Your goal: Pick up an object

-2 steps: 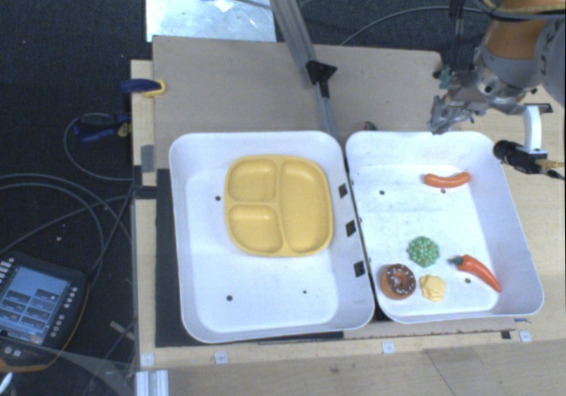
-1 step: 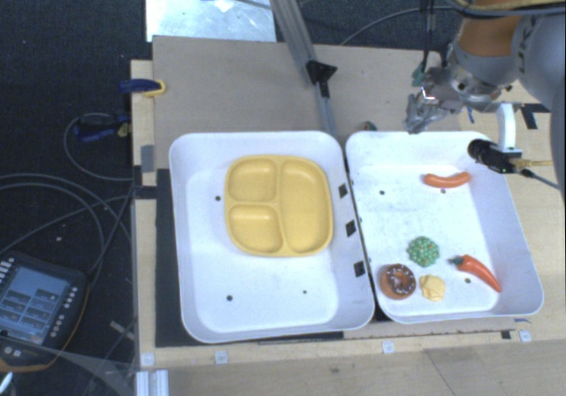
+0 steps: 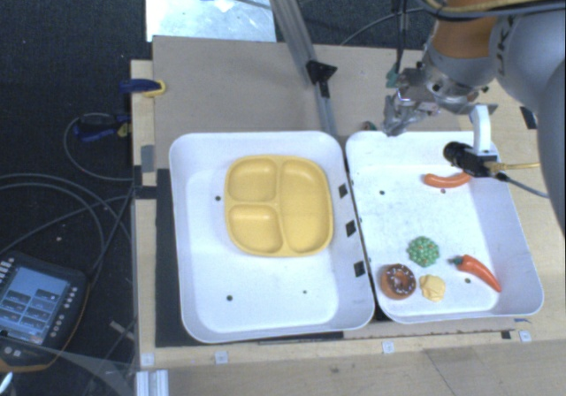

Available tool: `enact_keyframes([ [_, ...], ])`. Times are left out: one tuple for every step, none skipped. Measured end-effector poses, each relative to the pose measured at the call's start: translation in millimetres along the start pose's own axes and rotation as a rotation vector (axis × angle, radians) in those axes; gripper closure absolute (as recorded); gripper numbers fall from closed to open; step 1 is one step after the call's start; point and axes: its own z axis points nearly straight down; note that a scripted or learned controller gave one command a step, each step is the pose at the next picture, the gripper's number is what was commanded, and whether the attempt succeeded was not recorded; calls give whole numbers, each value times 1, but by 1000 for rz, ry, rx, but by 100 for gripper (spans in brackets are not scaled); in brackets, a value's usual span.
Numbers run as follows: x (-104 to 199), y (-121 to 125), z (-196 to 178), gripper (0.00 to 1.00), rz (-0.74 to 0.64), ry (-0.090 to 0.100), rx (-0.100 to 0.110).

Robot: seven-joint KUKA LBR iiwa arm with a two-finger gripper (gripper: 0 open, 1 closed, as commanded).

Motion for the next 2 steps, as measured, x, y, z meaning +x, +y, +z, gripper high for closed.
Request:
enact_keyframes([
  [52, -11, -10, 100, 0, 1, 0],
  [100, -23, 2, 100, 1, 0, 2],
])
